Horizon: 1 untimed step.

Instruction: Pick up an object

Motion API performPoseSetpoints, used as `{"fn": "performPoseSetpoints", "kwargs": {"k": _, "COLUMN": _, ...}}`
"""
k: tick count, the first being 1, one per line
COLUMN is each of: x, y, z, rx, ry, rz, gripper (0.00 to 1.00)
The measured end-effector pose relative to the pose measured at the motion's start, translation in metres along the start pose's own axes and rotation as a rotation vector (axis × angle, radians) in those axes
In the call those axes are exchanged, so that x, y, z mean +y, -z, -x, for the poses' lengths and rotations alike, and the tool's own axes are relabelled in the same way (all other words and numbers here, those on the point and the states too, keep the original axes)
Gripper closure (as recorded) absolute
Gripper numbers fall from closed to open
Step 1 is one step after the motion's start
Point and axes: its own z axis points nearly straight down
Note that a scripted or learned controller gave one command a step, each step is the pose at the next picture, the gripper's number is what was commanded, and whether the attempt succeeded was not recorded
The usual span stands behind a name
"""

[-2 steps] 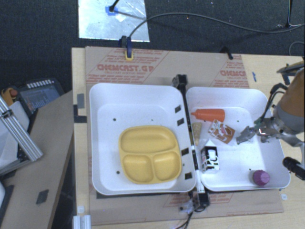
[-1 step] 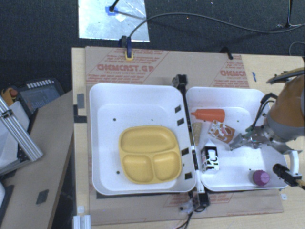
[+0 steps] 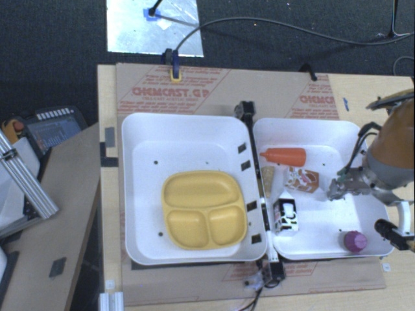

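Bench [image 3: 214, 83]: I see brown board with red lettering under two white bins.
Left bin [image 3: 139, 141]: holds a yellow divided plate [image 3: 204, 209], three compartments, lying flat towards the near side.
Right bin [image 3: 324, 229]: holds the small objects I could pick.
Arm [image 3: 395, 144]: reaches in from the right, above the right bin's right side.
Gripper [image 3: 337, 190]: low over the bin floor, just right of the packet; I cannot tell how its fingers stand.
Orange carrot-shaped toy [image 3: 284, 155]: near the far wall, lying crosswise.
Brown snack packet [image 3: 303, 180]: just below the carrot.
Black-and-white carton [image 3: 286, 216]: by the bin's left wall.
Purple object [image 3: 355, 241]: near front right corner.
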Motion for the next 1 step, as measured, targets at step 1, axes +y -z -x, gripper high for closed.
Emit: {"fn": "performPoseSetpoints", "kwargs": {"k": 1, "x": -0.0025, "y": 0.0507, "z": -0.0088, "rx": 0.0, "ry": 0.003, "rz": 0.002, "gripper": 1.0}}
